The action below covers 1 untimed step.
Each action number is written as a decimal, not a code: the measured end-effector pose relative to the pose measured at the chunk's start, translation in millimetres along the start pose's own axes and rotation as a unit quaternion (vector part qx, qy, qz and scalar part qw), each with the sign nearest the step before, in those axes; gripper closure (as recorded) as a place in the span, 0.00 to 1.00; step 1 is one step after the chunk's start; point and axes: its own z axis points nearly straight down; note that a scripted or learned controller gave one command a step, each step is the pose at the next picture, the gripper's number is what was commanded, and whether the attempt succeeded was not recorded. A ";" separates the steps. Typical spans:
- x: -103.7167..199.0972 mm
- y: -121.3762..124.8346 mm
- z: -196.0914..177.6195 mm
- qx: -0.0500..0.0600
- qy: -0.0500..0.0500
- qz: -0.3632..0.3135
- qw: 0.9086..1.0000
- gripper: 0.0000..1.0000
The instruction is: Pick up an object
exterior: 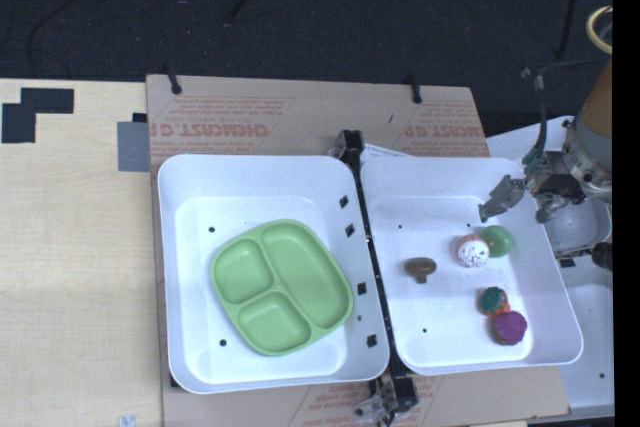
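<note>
Lowest in the frame, and so nearest the camera, a small magenta ball (509, 327) lies in the lower right of the right bin (440, 355). Touching its upper edge is a small teal and orange object (491, 299). Further up sit a white speckled ball (473, 252) and a green ball (496, 240), pressed side by side. Left of them, near the middle of the bin floor, lies a small brown object (421, 267), apart from everything else.

At the right edge of the frame, over the bin's upper right rim, hangs the gripper (525, 190). One grey finger points left and down toward the white and green pair, and nothing shows between the fingers. How far apart they stand cannot be made out from this angle.

All the pieces look small and light, probably soft or hollow toys. The balls would likely roll or squirt out of a pinch unless the fingers close across the widest part. The touching pairs leave little room for a finger between them, so the lone brown piece seems the easier grab. The white and green balls lie nearest the gripper, just below and left of it.

In the left bin (200, 185) rests a green divided plate (281, 286).
</note>
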 end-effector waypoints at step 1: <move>0.0 1.9 -6.0 -0.005 -0.001 -0.001 1.000 0.00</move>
